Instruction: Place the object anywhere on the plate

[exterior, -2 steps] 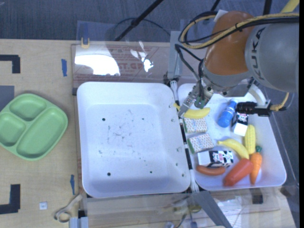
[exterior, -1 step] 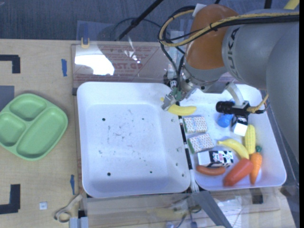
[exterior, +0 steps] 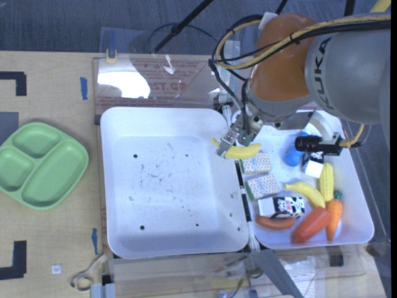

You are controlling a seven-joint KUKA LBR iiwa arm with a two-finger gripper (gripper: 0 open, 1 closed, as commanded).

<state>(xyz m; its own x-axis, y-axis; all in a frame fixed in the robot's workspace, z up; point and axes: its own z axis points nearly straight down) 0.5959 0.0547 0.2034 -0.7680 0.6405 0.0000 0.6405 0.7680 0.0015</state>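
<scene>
Nearest, toy foods (a carrot (exterior: 334,217), a sausage (exterior: 275,223)) are seen heaped in the right bin (exterior: 365,228), and the left bin (exterior: 118,241) is beside it. So far nothing has been put on the green plate (exterior: 41,164), far off to the left. A small banana (exterior: 242,151) is seen pinched in the gripper (exterior: 234,139), lifted over the wall between the bins. Farther back, the grey arm (exterior: 347,67) is bent down from the right
</scene>
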